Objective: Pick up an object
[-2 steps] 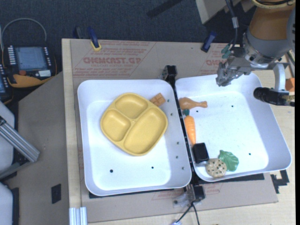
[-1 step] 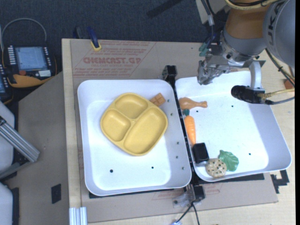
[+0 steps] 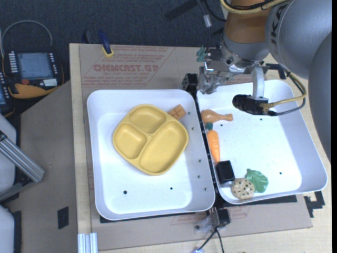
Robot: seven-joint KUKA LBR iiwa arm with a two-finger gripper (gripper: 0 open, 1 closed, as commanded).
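1. Gripper [image 3: 210,83]: hanging over the far left corner of the right bin [image 3: 295,141], at about 11 o'clock of that bin; whether it is spread or pressed together cannot be told, and nothing is showing in its grasp.
2. Candidate objects, all lying along the right bin's left wall: a toy drumstick [image 3: 215,117] at 10 o'clock, a toy carrot [image 3: 213,145] just below it at 9 o'clock, a black block [image 3: 225,171] at 8 o'clock, a cookie [image 3: 242,188] and a green leafy piece [image 3: 258,179] at 7 o'clock.
3. Left bin [image 3: 105,141]: holding a yellow divided plate [image 3: 151,139], with a small brown block [image 3: 177,111] touching its rim at 1 o'clock.
4. Risk, wall contact: the drumstick and carrot are sitting so close to the divider between bins that a descending finger is likely striking the rim rather than clearing it.
5. Risk, slip: the carrot is tapering and the drumstick is rounded, so a pinch off centre is likely squeezing either one out.
6. Risk, crowding: the drumstick and carrot are nearly touching, so one may be getting nudged while the other is being approached.
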